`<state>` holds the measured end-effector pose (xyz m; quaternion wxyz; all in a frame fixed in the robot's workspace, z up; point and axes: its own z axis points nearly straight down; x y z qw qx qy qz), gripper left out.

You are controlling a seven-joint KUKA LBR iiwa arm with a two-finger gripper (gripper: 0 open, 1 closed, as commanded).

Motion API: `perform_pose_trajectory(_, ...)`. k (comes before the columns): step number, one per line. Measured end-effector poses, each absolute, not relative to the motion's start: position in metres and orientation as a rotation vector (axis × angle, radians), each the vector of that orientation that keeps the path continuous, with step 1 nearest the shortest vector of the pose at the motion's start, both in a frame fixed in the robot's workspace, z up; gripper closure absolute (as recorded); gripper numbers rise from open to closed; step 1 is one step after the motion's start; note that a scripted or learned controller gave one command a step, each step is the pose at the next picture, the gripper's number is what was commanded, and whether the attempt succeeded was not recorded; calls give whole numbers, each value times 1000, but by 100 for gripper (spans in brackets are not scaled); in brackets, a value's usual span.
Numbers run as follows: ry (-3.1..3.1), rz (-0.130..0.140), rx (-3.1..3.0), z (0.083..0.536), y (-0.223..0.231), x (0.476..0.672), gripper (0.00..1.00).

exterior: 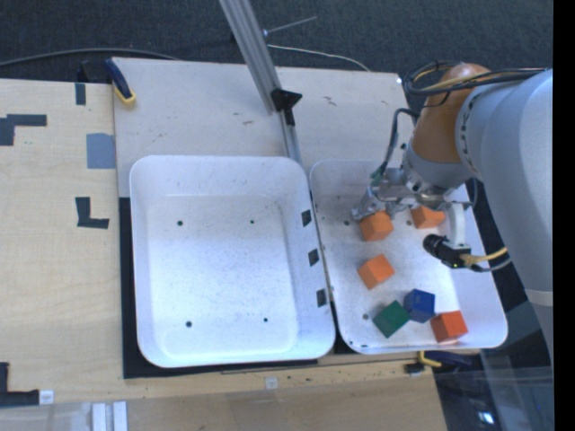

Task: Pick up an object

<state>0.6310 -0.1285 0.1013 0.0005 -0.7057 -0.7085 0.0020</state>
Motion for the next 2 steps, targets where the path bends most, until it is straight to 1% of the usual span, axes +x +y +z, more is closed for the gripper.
perform_pose_trajectory(1, -2231, -7, -2210, 195, -13, 591, 100)
perform_pose_trajectory(2, -2227, 2, -2209, 191, 52, 572, 100)
